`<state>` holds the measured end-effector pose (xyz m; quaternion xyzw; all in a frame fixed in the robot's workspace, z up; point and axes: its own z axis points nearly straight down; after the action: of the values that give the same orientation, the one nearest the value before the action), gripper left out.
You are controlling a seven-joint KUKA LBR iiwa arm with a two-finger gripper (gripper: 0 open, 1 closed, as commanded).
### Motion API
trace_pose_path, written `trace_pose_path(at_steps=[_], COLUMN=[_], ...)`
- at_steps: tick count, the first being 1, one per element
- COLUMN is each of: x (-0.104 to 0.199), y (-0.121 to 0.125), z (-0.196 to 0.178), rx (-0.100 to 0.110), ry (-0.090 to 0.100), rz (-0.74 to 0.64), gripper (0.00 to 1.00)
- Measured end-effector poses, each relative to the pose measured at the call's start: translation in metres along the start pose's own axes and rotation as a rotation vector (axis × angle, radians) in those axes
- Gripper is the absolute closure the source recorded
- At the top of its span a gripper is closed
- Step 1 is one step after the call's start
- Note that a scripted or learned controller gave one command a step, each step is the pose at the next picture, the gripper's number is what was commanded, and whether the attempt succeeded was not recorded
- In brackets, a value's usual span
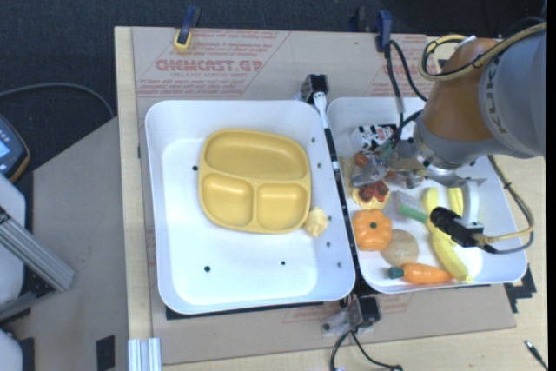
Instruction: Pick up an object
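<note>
Several toy foods crowd the right bin (493,202), and the pincer (388,162) hangs low over that bin's upper left part, with the grey arm sloping in from the right. Whether the pincer is spread or pressed together cannot be told from this slant.

The nearest candidate looks to be a small cluster of red pieces (373,191), just below and slightly left of the pincer, close to the wall shared with the left bin (174,213). Its long axis is too blurred to read.

An orange pumpkin (373,230) sits just below the red pieces. Beyond it lie a round tan piece (400,248), a carrot (425,274) lying crosswise, and a banana (448,255) running up and down. A black-and-white thing (374,134) lies just above the pincer.

The tight packing and the near wall could get in the way of a clean descent.

The left bin holds a yellow divided plate (254,180) with a pale lump (315,222) at its corner, well apart from the pincer.
</note>
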<state>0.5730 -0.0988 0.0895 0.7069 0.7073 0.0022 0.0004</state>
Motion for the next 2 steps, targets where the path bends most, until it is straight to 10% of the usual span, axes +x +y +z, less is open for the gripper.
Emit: trace_pose_path(at_steps=[1, 2], x=[0.001, 0.004], y=[0.003, 0.002], z=[-0.013, -0.075], rx=[-0.012, 0.000], ry=[-0.001, -0.004], rz=[0.000, -0.001], gripper=[1.00, 1.00])
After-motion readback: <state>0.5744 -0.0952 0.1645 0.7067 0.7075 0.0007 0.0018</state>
